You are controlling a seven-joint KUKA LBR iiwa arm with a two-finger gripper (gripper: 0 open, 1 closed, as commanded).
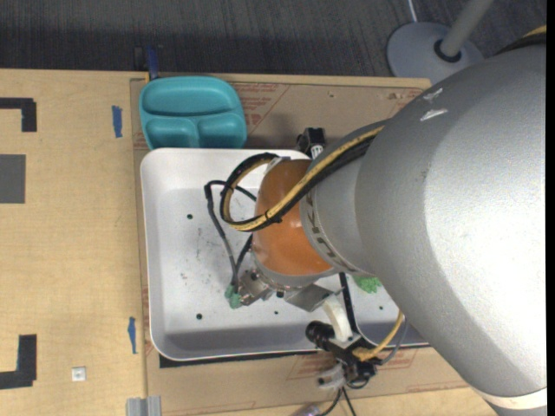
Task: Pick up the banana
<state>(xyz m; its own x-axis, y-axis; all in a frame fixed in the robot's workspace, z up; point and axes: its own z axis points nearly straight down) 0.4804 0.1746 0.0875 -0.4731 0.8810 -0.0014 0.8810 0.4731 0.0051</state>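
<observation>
From above, the grey arm came in from the right and took up most of the right half of the picture. Its orange band hung over the middle of a white bin. Black and yellow cables looped off the wrist over the bin floor.

The tool sat low in the bin, below the orange band, close to the floor. Something small and green showed right at its tip, and another green bit lay to the right, under the arm's edge. I could not tell whether the tool was wide or narrow, nor whether it held anything; the wrist hid it. I could not make out the banana anywhere; the arm covered much of the bin.

Beyond the bin's far rim a teal tray with compartments rested on the brown counter. Blue tape marks and black corner marks sat on the counter at left. Faint reddish print ran along the cardboard by the bin, too small to read.
</observation>
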